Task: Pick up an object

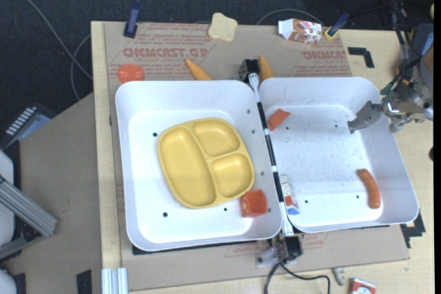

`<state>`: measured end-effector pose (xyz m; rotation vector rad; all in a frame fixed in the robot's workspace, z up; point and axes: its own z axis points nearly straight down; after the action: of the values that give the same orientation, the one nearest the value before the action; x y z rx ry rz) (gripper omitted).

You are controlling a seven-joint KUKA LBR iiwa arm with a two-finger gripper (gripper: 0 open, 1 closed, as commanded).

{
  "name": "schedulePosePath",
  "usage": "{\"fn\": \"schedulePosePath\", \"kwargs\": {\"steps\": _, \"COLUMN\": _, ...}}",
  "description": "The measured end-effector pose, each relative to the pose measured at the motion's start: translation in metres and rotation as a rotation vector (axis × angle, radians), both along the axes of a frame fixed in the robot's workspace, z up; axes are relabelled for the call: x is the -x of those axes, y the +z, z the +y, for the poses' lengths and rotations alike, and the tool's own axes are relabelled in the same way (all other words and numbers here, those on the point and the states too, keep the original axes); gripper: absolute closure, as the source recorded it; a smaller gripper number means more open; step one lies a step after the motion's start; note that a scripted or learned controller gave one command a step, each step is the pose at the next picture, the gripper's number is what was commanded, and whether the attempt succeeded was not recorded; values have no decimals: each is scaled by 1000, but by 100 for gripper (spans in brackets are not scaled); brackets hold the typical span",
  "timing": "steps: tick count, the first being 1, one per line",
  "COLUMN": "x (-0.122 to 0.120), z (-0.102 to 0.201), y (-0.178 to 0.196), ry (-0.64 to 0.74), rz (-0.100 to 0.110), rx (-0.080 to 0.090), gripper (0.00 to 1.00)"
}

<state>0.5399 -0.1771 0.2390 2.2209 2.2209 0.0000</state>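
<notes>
The tool [363, 119] sits at the right bin's [324, 87] far right side, reaching in from the bench [103, 148] edge. 1 grey finger [363, 118] slants down-left over the bin floor; whether the fingers are spread or pressed together I cannot tell at this angle and size. Nothing shows between them, and the finger tip seems to hang above bare white floor — touching no object.

In the right bin, an orange sausage [369, 188] lies near the right wall, well below the tool. A small orange wedge [278, 119] rests near the bin's left wall, well apart from the tool. A small red-and-white packet [287, 193] lies along the divider between the 2 bins.

The left bin [138, 217] holds a yellow plate [205, 162] with 3 compartments, tilted a little, and a red-orange block [253, 203] just beside the plate's lower right corner.

Outside the bins, on the board behind them, lie a slice of toast [222, 26], a small carton [300, 30], a carrot [198, 70] and an orange disc [130, 73].
</notes>
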Motion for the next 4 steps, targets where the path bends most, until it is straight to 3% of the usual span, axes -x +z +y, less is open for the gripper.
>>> {"fn": "schedulePosePath", "kwargs": {"steps": 1, "x": 16, "z": -46, "y": -26, "ry": -1, "rz": 3, "rx": -1, "gripper": 0}}
{"fn": "schedulePosePath", "kwargs": {"steps": 2, "x": 5, "z": -43, "y": -144, "ry": 3, "rz": 0, "rx": -5, "gripper": 0}}
{"fn": "schedulePosePath", "kwargs": {"steps": 3, "x": 61, "z": -43, "y": -155, "ry": 3, "rz": 6, "rx": -9, "gripper": 0}}
{"fn": "schedulePosePath", "kwargs": {"steps": 4, "x": 61, "z": -45, "y": -145, "ry": 0, "rz": 1, "rx": -3, "gripper": 100}}
